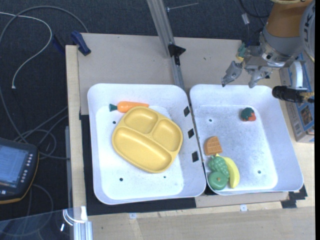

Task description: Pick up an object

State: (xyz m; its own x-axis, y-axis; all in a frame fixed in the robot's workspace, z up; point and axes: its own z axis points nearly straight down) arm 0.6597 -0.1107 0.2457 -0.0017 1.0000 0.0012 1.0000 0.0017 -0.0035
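My gripper point(243, 79) hangs above the back edge of the right bin point(280, 149), its two grey fingers spread open with nothing between them. In that bin a small red and green toy point(247, 115) lies near the back, below and slightly right of the gripper. Toward the front left corner sit a brown waffle-like piece point(213, 145), a green toy point(217, 172) and a yellow banana point(232, 171), bunched together. The left bin point(100, 184) holds a yellow divided plate point(147, 139) and an orange carrot point(129, 105) behind it.
A slanted metal pole point(162, 19) rises behind the bins, its base near the gap between them. A black handle point(290, 92) juts in at the right bin's far right rim. Cables and a tablet point(15, 169) lie left of the bench.
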